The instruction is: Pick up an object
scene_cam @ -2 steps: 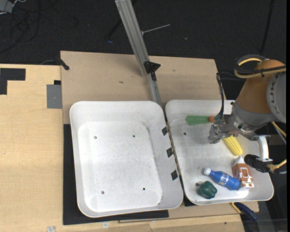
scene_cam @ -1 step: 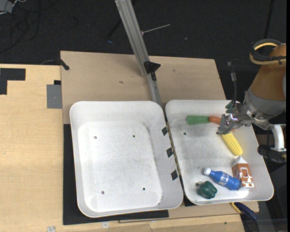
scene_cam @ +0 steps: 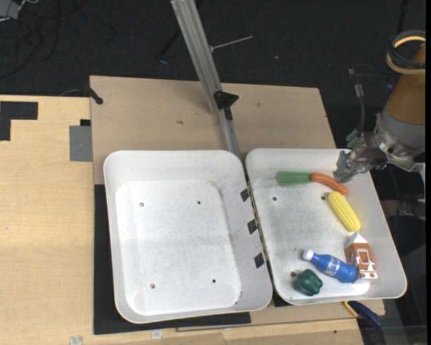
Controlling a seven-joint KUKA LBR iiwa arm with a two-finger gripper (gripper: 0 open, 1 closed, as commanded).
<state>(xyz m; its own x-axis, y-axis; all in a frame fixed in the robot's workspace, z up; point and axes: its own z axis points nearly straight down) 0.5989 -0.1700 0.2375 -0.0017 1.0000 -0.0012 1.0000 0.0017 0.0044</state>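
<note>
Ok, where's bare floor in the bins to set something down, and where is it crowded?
The left bin has its whole floor bare. In the right bin, the left-centre floor is free, bordered by the carrot, corn and blue bottle. It is crowded along the right and near edges: carton, green pepper, with the gripper by the carrot.

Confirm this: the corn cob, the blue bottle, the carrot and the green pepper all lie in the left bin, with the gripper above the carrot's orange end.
Wrong bin. The camera view shows the corn cob, the blue bottle, the carrot and the green pepper all in the right bin, not the left bin. The gripper is above the carrot's orange end, as stated.
</note>
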